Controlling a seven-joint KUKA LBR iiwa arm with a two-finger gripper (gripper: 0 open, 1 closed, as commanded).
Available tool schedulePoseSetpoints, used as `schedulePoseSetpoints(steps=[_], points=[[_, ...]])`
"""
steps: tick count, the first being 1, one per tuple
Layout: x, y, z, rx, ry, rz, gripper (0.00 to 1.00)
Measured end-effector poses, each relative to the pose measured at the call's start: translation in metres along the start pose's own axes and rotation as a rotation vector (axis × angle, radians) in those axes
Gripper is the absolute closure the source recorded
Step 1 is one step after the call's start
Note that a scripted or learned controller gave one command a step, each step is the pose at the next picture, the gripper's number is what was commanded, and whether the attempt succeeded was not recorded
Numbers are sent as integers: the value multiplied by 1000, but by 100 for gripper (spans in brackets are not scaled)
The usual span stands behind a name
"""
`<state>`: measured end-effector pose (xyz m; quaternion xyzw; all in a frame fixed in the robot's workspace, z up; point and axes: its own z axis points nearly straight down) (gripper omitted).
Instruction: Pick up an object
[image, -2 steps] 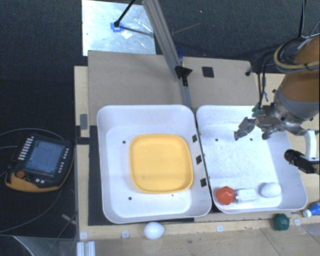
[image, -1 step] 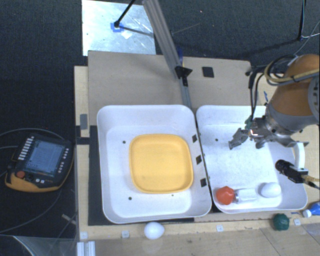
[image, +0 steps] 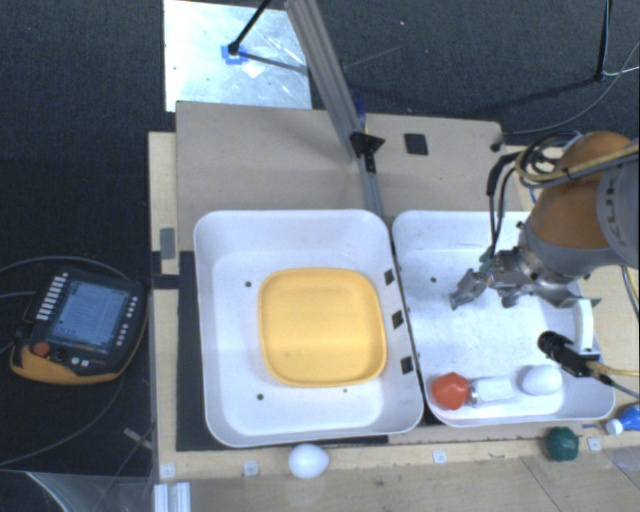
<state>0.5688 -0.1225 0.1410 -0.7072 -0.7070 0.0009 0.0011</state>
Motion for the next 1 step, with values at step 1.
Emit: schedulePoseSetpoints(steps=[1], points=[[0, 1, -13, -5, -1, 0, 100]])
